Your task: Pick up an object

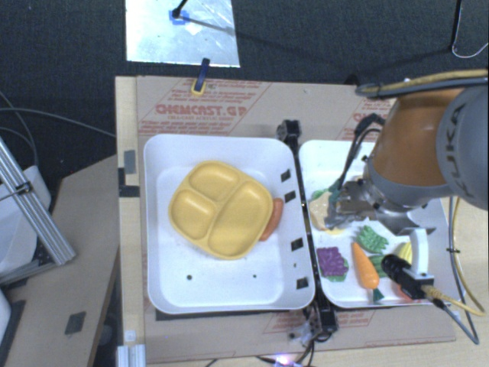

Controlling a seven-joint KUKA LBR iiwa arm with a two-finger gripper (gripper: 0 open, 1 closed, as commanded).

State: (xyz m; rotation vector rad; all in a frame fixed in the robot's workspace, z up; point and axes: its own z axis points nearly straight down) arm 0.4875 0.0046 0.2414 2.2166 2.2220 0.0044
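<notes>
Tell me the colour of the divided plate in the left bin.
Yellow: the divided plate shows clearly in the camera view.

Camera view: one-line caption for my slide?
Arm lowers its gripper into the right bin of toy food; yellow plate in left bin.

A yellow plastic three-compartment plate (pixel 221 208) lies flat in the left bin, an orange sausage-shaped toy (pixel 272 219) touching its right edge. In the right bin lie a purple toy grape bunch (pixel 331 261), an orange plastic carrot (pixel 365 265) and a green leafy toy (pixel 373 239), near one another
</notes>
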